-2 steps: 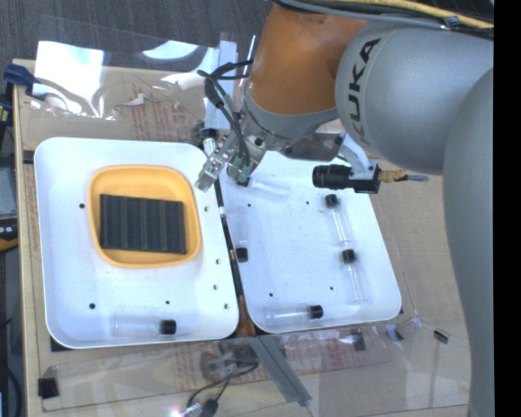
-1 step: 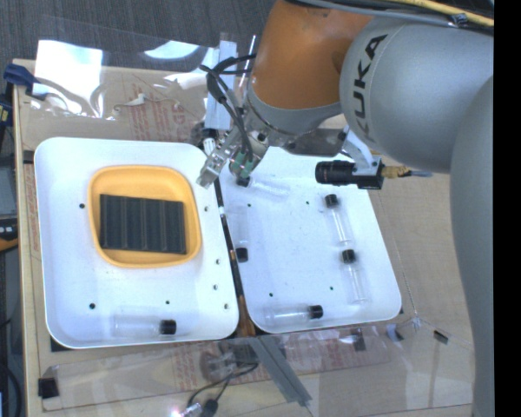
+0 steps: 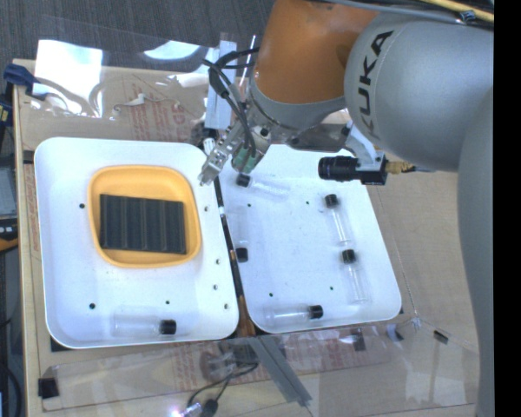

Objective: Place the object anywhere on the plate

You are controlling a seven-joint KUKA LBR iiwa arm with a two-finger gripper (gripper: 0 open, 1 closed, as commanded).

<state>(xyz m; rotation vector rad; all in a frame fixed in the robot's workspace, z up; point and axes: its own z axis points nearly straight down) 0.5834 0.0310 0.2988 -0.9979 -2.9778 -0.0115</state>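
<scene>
A dark ridged rectangular object (image 3: 145, 224) lies flat in the middle of the yellow plate (image 3: 104, 185), which sits in the left bin (image 3: 61, 276). My gripper (image 3: 227, 163) hangs over the top of the divide between the two bins, just right of the plate's upper right corner. Its fingers stand apart with nothing between them. The grey arm and its orange band cover the top of the right bin (image 3: 286, 259).
Several clear tubes with black caps lie in the right bin, such as one (image 3: 339, 224) at the right and one (image 3: 291, 317) along the front wall. Another tube (image 3: 143, 327) lies at the left bin's front edge.
</scene>
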